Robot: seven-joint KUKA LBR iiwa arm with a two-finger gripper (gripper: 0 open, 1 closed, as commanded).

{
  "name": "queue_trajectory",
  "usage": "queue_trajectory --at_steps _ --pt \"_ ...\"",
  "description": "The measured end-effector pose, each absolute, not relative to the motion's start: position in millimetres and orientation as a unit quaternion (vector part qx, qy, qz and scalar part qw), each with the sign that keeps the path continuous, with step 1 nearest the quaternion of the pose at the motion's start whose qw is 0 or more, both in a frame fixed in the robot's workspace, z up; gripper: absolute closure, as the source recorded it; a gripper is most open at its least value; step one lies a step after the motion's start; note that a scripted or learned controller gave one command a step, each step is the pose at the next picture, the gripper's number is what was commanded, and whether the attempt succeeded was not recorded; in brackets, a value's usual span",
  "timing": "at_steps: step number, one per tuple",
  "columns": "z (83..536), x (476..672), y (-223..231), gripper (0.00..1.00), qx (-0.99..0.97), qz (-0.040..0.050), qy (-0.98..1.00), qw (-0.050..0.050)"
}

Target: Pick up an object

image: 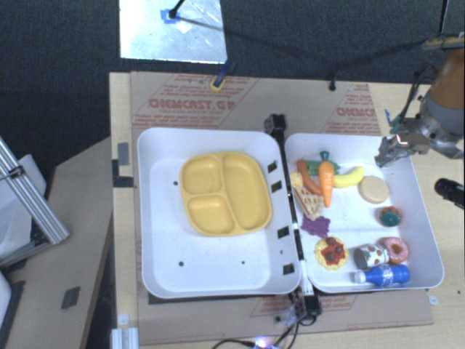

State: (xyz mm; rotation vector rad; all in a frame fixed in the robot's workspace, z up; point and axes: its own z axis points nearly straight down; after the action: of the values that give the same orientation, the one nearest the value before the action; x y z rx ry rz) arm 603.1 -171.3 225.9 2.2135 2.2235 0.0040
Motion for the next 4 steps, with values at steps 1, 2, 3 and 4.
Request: queue_trajectory --at_steps 1,2,3,4 --pt "234 620.5 -123 1.00 0.704 0.0019 0.710 0.001" --pt "240 625.7 -72 1.00 0.704 0.0016 0.711 0.001" --pt "239 626.6 -18 1.00 0.703 0.0014 0.711 0.000" --pt "217 647.2 37 1.00 0.704 0.0015 0.710 0.000"
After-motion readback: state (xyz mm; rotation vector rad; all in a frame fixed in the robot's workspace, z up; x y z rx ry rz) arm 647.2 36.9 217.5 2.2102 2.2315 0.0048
